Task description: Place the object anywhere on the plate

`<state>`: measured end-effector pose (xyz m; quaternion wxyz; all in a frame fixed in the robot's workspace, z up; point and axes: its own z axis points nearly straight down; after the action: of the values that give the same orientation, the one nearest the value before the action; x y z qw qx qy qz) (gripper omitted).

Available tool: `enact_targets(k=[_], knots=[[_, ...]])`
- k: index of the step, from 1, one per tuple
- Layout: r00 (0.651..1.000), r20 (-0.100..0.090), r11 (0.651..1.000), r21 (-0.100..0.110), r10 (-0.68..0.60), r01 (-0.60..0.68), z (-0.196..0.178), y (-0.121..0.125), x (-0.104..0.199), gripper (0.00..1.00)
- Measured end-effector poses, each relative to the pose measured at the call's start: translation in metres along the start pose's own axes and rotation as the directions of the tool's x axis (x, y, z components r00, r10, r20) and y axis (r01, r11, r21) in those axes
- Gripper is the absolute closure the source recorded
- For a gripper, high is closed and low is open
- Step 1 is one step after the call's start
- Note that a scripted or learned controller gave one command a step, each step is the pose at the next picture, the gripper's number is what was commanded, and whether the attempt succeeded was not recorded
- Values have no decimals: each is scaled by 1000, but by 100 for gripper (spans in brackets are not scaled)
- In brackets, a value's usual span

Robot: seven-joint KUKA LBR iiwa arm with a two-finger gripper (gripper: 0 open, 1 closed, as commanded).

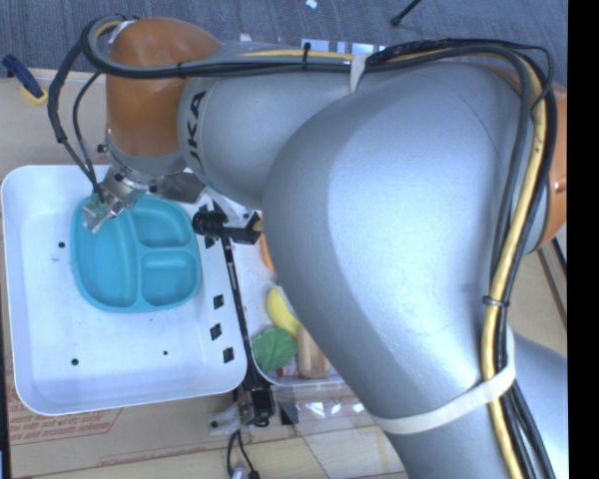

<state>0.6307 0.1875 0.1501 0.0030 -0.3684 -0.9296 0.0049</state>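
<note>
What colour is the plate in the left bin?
Light blue, with divided compartments. The plate shows best in the camera view, below the gripper.

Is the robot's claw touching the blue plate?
Cannot tell. In the camera view the gripper overlaps the blue plate's upper-left rim, but from above neither contact nor a gap shows plainly.

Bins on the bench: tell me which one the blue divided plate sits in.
The left bin, the one fully in view. The blue divided plate lies in its upper part; the right bin is largely covered by the arm and holds toy food.
</note>
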Motion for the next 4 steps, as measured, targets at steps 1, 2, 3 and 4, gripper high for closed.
enact_targets(k=[1,2,3,4], knots=[[993,1,993,-5,-118,118,-24,-51,19,100],[993,1,993,-5,-118,118,-24,-51,19,0],[993,1,993,-5,-118,118,-24,-51,19,0],[992,1,992,-1,-127,127,-34,-50,19,100]])
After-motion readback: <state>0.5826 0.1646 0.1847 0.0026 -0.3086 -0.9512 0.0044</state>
